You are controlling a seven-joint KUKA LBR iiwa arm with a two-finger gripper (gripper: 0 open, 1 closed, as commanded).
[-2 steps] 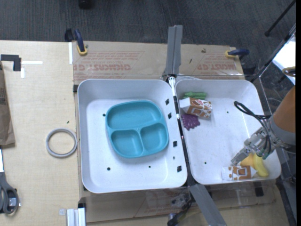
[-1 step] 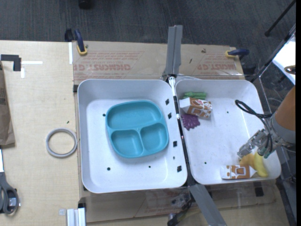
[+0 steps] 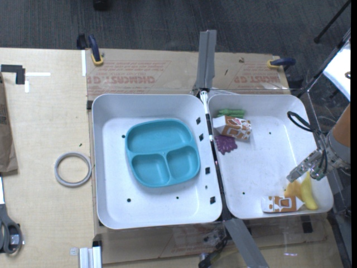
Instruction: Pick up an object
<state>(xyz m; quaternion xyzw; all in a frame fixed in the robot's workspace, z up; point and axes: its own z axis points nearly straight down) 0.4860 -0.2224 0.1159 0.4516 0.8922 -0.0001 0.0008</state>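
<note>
The gripper (image 3: pixel 301 173) hangs low in the right bin (image 3: pixel 262 166), its tips right at the yellow banana (image 3: pixel 305 192) beside an orange-and-white carton (image 3: pixel 281 204), though its grasp is unclear.

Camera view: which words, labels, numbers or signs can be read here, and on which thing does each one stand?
No text can be read with certainty.
cardboard sheet: red printed lettering, seemingly upside down, too blurred to quote.
upper carton and lower carton: orange and white patterns, no legible words.
blue tray: no markings.
</note>
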